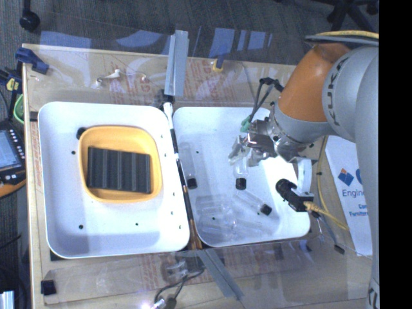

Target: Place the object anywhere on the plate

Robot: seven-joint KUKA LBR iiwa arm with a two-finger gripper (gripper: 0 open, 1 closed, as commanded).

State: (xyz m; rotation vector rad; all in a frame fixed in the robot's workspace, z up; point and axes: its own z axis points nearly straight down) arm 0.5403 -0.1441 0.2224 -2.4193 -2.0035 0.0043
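Your plate (119, 138), yellow-rimmed with a dark ribbed centre, sits in the left bin (58, 224); the gripper (243, 152) hovers over the right bin (212, 127), jaw state unreadable; clear objects (222, 212) are faint

A yellow plate (119, 166) with a dark ribbed centre lies flat in the left bin (58, 224), toward its far side.

plate (119, 136) in left bin (58, 172) | end effector (243, 152) over right bin (199, 172) | small object (241, 183) beneath it
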